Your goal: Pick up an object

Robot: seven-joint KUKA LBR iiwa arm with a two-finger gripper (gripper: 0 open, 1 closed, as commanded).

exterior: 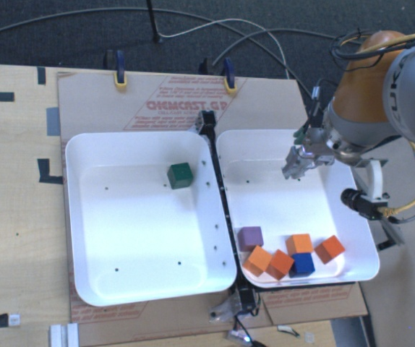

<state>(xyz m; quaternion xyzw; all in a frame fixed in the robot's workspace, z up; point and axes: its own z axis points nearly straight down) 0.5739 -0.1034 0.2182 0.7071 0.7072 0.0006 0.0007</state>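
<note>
A green cube (181, 175) lies alone in the left bin (92, 215), toward its far right side. In the right bin (280, 194), along the near edge, sit a purple cube (250, 237), several orange cubes (299, 243) and a blue cube (303, 264), packed close together. My gripper (295, 168) hangs over the far part of the right bin, well away from the cluster of cubes. Nothing shows between its fingertips.
The two white bins meet at a black divider (218, 186) running front to back. Cardboard with two clamps (121, 78) lies behind the bins. Cables (251, 42) trail across the dark floor beyond. The arm's orange band (370, 78) stands at the right.
</note>
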